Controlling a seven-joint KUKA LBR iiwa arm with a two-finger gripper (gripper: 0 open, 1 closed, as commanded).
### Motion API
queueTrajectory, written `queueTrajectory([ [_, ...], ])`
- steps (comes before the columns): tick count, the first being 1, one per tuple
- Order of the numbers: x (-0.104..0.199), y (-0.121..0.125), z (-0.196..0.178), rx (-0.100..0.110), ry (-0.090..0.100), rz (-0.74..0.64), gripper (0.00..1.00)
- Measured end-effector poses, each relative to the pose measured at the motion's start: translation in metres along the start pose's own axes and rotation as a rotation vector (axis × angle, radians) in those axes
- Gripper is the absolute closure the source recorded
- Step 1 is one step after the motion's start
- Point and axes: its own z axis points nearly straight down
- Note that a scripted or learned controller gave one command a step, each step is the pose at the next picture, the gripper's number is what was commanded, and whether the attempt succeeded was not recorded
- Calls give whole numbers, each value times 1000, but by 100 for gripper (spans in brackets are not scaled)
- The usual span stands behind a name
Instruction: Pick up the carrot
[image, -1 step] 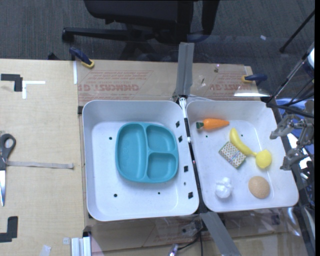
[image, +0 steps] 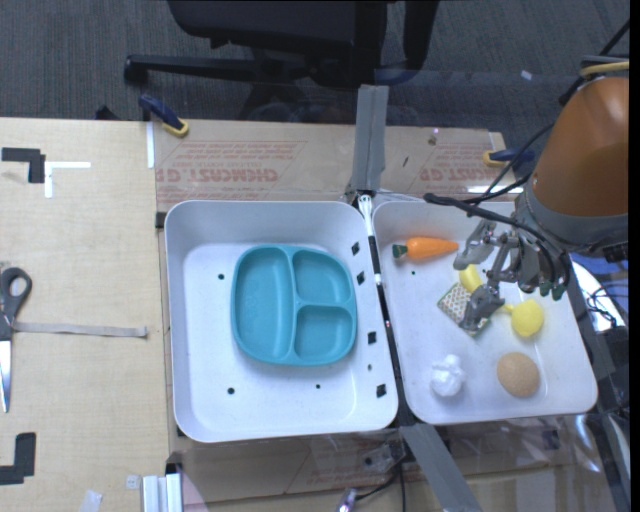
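Orange carrot (image: 432, 248), green stub end leftward, lying flat, apparently untouched, near right bin's upper-left corner.

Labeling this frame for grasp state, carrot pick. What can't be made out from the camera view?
- gripper: dark clutter of metal and cables; whether the jaws are open or shut cannot be told.
- Speckled item under the gripper: partly covered by it, identity unclear.
- Small yellow piece beside the carrot: half hidden behind gripper parts.
- Arm: cut off by the right edge.
- Scissors: cut off by the left edge.
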Motion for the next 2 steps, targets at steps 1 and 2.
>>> queueTrajectory([
  [1, -53, 38, 47, 1, -1, 249, 0],
  [2, -86, 43, 47, 1, -2, 285, 0],
])
